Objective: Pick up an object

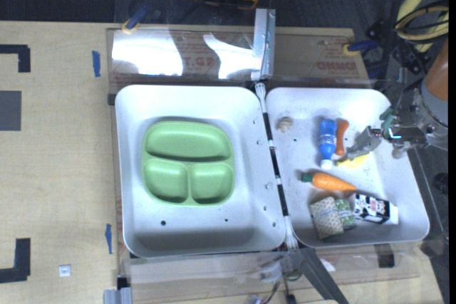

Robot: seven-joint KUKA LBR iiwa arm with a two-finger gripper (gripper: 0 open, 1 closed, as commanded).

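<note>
Carrot [333, 182], orange with green tip, lies in right bin [413, 213]; end effector [365, 141] spread above yellow piece [354, 159].

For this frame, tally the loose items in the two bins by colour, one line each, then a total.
Green: 1, divided tray, left bin
Blue and white: 1, bottle, right bin
Orange: 2, carrot, small orange piece
Yellow: 1, piece by the claw
Green patterned: 1, pouch
Black and white: 1, packet
Beige: 1, small lump
Total: 8
</note>
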